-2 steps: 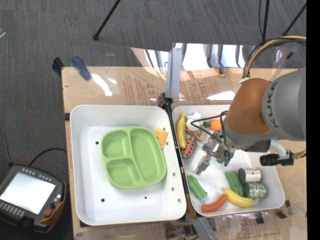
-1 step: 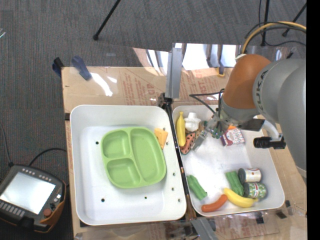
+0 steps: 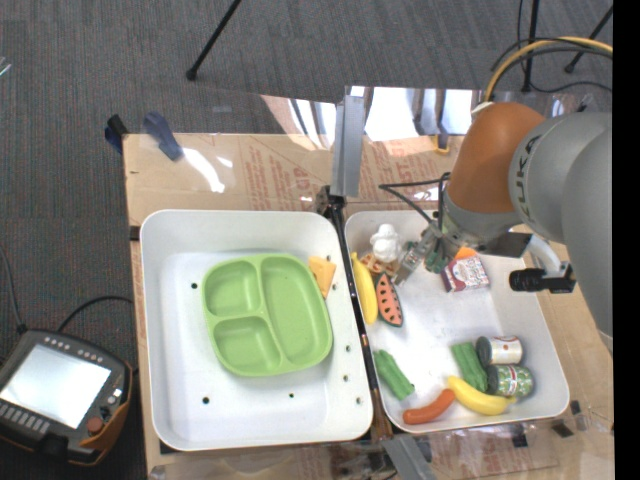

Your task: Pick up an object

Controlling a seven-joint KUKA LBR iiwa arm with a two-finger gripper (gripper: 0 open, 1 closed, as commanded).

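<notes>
My gripper [image 3: 412, 262] hangs low over the upper left part of the right bin [image 3: 440, 318]. It sits just right of a small white toy [image 3: 384, 238] and above a watermelon slice [image 3: 388, 301]. A yellow banana [image 3: 364, 288] lies along the bin's left wall. A maroon and white box [image 3: 466, 271] lies just right of the gripper, partly under the wrist. I see nothing held in the gripper.
The right bin's lower part holds green pods [image 3: 393, 373], a green vegetable [image 3: 467, 363], two cans [image 3: 505, 365], a second banana [image 3: 478, 398] and a sausage [image 3: 430, 408]. The left bin [image 3: 180, 368] holds a green divided plate [image 3: 268, 314] and a cheese wedge [image 3: 322, 271].
</notes>
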